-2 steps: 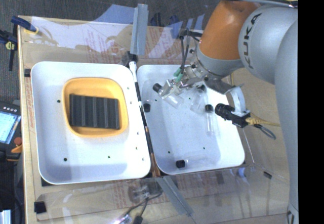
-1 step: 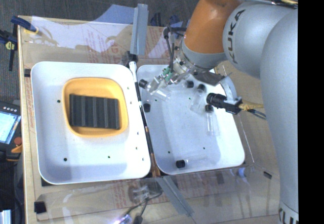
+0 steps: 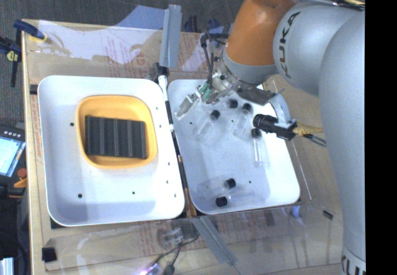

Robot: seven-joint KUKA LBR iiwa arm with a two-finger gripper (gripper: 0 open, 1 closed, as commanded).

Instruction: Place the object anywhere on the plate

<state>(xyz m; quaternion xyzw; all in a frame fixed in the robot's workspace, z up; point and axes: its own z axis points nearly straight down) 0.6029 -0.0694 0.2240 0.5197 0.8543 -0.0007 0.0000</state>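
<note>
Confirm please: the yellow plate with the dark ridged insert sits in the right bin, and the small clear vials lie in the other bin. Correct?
Not quite. The camera view shows the yellow plate in the left bin; the clear vials lie in the right bin.

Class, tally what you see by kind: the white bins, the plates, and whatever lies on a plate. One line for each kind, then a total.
white bins: 2
yellow plate: 1
dark ribbed block lying on the plate: 1
Total: 4
</note>
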